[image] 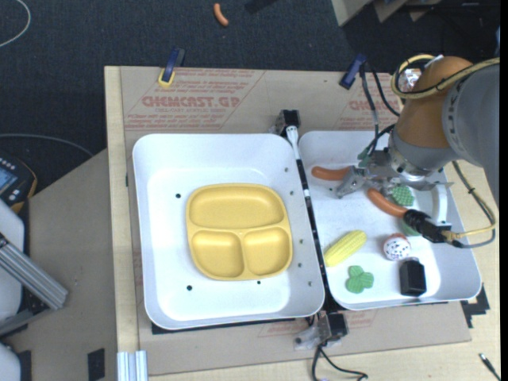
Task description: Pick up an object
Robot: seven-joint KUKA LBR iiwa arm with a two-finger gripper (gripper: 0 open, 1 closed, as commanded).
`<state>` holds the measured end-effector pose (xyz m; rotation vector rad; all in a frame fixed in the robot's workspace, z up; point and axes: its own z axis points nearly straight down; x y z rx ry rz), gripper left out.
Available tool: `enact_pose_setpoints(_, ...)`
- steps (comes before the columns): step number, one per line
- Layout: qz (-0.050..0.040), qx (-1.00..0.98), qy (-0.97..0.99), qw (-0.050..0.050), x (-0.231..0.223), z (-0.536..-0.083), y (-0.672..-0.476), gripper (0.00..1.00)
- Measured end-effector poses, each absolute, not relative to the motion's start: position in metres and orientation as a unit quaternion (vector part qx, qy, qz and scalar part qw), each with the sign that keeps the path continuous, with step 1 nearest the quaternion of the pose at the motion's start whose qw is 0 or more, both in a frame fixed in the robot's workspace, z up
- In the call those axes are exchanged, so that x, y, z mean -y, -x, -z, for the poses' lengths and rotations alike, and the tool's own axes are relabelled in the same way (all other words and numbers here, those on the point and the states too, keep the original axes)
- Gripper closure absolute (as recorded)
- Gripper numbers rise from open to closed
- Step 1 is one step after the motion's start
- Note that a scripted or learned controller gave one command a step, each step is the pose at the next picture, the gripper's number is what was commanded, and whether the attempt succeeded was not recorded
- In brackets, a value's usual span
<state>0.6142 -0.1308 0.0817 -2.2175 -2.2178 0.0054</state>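
Observation:
My gripper [352, 182] is down in the right bin [460, 280], at its back left part. Its tip sits just right of an orange sausage [327, 172] and left of a second orange sausage [386, 203]. A green ridged piece [402, 194] lies partly under the wrist. Nearer the front are a yellow corn cob [344, 247], a green broccoli piece [359, 279], a white speckled ball [397, 248] and a black block [412, 276]. Nothing is visibly held.
The left bin [155, 213] holds a yellow divided plate [238, 230]. The grey arm with its orange band [432, 86] covers the right bin's back right corner. Cables [444, 232] trail over the bin's right side. Clamps [169, 67] sit on the cardboard's back edge.

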Motion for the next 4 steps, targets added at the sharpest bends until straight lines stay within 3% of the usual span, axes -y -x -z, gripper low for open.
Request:
enact_pose_setpoints(1, 0.0002, 0.707, 0.707, -0.001, 0.131, -0.096, -0.616, 1.0)
enact_pose_setpoints(3, 0.0019, 0.707, 0.707, -0.003, 0.134, -0.205, -0.624, 1.0)
enact_pose_setpoints(4, 0.0015, 0.707, 0.707, -0.003, 0.134, -0.227, -0.626, 1.0)
